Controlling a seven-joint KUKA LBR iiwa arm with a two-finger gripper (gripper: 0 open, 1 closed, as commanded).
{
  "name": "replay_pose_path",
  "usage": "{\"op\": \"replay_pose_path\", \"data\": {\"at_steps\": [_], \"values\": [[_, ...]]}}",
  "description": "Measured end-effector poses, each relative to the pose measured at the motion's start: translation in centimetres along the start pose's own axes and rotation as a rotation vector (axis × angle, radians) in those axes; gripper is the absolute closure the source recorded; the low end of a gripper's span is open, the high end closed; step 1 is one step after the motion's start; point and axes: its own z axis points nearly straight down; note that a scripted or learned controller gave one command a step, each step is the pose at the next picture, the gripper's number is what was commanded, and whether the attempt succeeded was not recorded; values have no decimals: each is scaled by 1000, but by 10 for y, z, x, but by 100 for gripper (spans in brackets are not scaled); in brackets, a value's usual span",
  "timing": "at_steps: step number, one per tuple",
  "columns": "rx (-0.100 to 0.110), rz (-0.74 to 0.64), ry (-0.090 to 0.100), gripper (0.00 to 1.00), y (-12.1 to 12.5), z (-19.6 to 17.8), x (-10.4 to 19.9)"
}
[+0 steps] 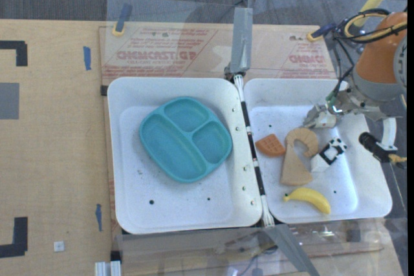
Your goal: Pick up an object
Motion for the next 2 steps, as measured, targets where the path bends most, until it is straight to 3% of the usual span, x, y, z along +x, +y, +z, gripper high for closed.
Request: {"op": "replay_pose_path", "data": {"at_steps": [1, 2], "values": [[-4, 3, -2, 100, 1, -11, -2], [5, 42, 2, 100, 41, -105, 69]]}}
